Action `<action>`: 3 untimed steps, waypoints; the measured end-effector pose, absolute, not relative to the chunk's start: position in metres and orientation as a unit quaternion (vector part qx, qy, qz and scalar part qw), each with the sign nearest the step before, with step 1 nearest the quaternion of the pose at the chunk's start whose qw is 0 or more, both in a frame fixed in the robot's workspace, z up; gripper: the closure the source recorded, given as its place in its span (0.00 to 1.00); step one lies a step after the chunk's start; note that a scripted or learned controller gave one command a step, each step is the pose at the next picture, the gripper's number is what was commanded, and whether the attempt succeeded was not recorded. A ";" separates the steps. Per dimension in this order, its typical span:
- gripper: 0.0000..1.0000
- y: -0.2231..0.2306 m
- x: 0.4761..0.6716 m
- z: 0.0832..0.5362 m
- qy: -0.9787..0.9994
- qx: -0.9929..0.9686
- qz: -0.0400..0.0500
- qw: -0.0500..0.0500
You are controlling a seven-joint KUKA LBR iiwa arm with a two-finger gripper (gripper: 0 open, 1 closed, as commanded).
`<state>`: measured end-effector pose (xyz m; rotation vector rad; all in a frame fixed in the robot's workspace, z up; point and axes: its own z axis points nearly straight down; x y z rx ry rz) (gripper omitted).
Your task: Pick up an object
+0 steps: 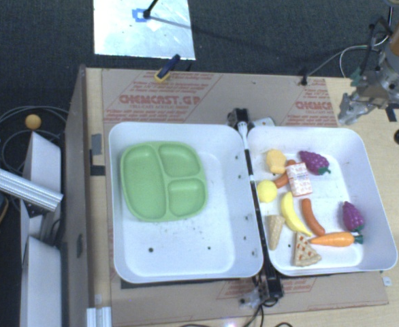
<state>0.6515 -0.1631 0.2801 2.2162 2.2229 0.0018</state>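
Two shallow white bins are sitting side by side on the bench. The left bin (152, 251) is holding one green three-compartment plate (163, 180). The right bin (373, 203) is holding ten pieces of toy food: two purple grape bunches, one at the far side (314, 161) and one toward the right (352, 216); two carrots, a large one at the near side (334, 238) and a small one by the divider (283, 179); one banana (293, 213); one lemon (267, 191); one yellow pepper-like piece (276, 160); one red-and-white carton (298, 178); one sausage (312, 215); one pizza slice (305, 251); and one pale wedge (275, 229) beside the divider.

The arm is reaching in from the right, its wrist hanging above the bench just beyond the right bin's far right corner, clear of all the food. The gripper (353, 109) is pointing down there, touching nothing and carrying nothing; how far its pincer is spread cannot be told.
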 end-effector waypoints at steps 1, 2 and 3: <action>0.00 -0.123 0.652 0.171 0.709 0.705 0.000 -0.001; 0.00 -0.154 0.599 0.120 0.708 0.707 -0.001 0.000; 0.00 -0.138 0.505 0.084 0.707 0.707 0.000 0.000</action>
